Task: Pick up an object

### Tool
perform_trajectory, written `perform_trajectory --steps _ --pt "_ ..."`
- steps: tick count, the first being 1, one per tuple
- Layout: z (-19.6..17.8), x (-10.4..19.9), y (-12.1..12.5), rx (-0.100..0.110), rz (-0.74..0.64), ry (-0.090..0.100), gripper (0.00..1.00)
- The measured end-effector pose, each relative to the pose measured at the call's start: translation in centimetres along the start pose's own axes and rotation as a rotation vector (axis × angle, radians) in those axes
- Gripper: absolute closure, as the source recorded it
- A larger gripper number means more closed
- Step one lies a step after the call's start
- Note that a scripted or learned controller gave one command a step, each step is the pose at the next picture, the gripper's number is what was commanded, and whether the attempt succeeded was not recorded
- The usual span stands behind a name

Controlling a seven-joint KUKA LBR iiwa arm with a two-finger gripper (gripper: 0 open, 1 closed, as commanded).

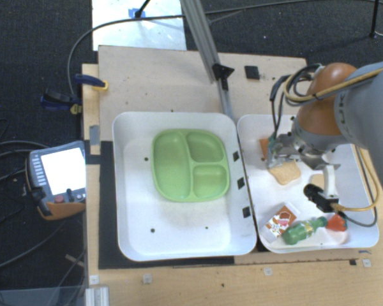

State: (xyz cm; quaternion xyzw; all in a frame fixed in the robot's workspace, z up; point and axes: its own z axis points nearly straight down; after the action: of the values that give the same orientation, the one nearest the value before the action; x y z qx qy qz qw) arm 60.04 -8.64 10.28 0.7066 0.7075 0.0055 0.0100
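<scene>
My gripper (282, 153) is low over the upper left part of the right bin (360, 234), with the grey arm reaching in from the right. Just below it lies a tan slice like toast (285, 173), its top edge under the gripper. An orange piece (264, 148) lies right beside the gripper on its left. Nearer the front of that bin are a small printed packet (279, 222), a green bottle (302, 230) lying on its side, and a red-orange piece (336, 222). A small tan bit (315, 180) peeks out by the wrist.
The left bin (134, 222) holds a green divided plate (190, 164) near its middle. A raised rim separates the two bins. A grey pole (204, 37) slants over the bench behind them. A handheld control pad (59, 177) sits off the bench at left.
</scene>
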Motion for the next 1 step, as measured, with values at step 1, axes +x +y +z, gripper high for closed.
perform_trajectory --steps 1 --pt "-5.1 -0.42 1.24 0.015 -0.003 0.005 1.0"
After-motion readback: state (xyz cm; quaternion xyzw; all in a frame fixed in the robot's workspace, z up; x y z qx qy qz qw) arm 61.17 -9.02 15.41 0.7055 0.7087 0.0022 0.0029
